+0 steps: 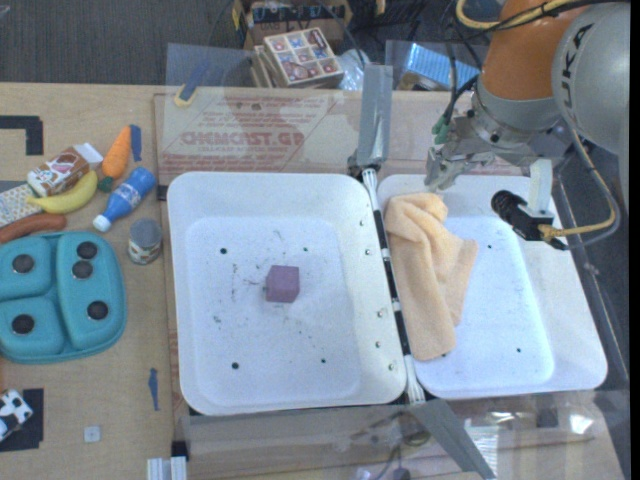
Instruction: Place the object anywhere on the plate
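We see the gripper (441, 176) hanging over the far edge of the right bin (570, 358), its fingers pointing down just above the top end of a yellow cloth (432, 273); whether the jaws are spread or pressed together we cannot tell, and we see nothing caught between them. The cloth lies directly below the jaws and runs away from them toward the near side of the bin, rumpled along its left wall. Well to the left of the jaws and nearer to us, a small purple block (282, 284) sits alone around the middle of the left bin (200, 218), apart from every wall. Much farther left of the jaws, on the wooden bench (60, 398), we see a teal tray (55, 298), a banana (62, 199), a carrot (118, 153), a small blue bottle (126, 197) and a grey can (145, 240).
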`<state>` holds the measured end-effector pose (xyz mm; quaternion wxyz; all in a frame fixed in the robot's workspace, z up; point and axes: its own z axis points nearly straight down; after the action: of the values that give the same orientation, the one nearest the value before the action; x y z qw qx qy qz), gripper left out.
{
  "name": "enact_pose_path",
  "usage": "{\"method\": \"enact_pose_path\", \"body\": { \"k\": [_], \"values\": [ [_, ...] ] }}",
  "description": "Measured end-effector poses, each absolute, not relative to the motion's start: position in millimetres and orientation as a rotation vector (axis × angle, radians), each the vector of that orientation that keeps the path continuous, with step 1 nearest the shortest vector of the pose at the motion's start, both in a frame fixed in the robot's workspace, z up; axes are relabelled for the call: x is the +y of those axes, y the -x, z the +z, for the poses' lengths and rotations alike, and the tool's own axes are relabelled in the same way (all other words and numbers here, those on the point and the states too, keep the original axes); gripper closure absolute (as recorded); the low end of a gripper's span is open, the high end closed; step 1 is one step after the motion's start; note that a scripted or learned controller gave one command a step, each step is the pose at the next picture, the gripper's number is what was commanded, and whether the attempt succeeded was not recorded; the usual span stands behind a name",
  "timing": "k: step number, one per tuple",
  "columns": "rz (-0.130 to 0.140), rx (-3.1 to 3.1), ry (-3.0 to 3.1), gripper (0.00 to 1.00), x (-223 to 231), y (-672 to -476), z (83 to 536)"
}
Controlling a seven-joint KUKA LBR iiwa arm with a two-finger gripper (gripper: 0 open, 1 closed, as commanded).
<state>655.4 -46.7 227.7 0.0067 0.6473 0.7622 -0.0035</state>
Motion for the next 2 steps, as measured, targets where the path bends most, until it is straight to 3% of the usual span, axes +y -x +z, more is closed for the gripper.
{"method": "enact_pose_path", "body": {
  "k": [1,2],
  "values": [
    [-0.012,2.384,-2.025,0.00,-46.7,-655.3,227.6],
    [-0.012,2.384,-2.021,1.00,-47.2,-657.0,235.4]
  ]
}}
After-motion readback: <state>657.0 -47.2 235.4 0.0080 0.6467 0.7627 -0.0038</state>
